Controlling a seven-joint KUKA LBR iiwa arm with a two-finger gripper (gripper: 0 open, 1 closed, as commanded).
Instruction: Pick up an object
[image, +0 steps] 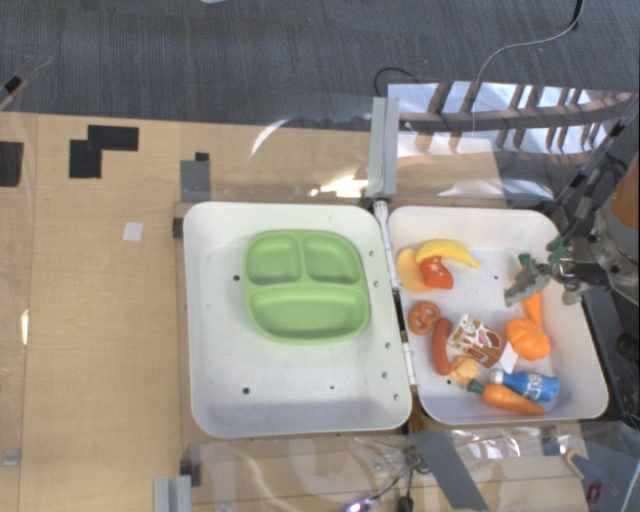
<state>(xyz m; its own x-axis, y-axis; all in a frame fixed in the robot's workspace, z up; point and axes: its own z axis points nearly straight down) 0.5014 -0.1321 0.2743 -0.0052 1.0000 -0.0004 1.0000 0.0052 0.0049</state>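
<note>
Grey carpet beyond wooden bench

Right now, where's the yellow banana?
In the camera view, the banana lies in the right bin, near its upper left corner, just above a small red toy and across the divider from the green plate.

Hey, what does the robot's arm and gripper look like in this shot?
At the right edge, the arm shows an orange patch with dark rods and thin black cables running alongside it. Below it sits the gripper, a compact grey and silver metal block with dark grey fingers reaching out over the right bin.
</note>
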